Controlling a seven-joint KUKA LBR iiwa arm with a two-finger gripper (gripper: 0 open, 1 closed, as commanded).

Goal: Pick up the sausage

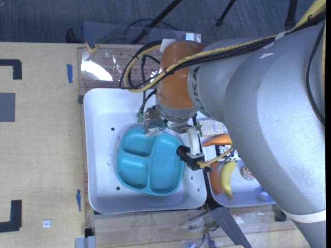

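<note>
Camera view: two white bins (98, 138) on wooden bench (36, 138), dark floor behind.

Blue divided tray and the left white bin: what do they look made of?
Blue divided tray: looks like moulded plastic, smooth with a soft sheen; uniform colour, rounded compartment ridges. Left white bin: probably thin formed plastic, semi-gloss; rounded corners, faint glare on the floor, a few small dark holes or marks. Neither can be told for certain from looks alone.

The grey arm (258, 97) reaches over a blue divided tray (150, 161) in the left white bin (98, 138).
</note>
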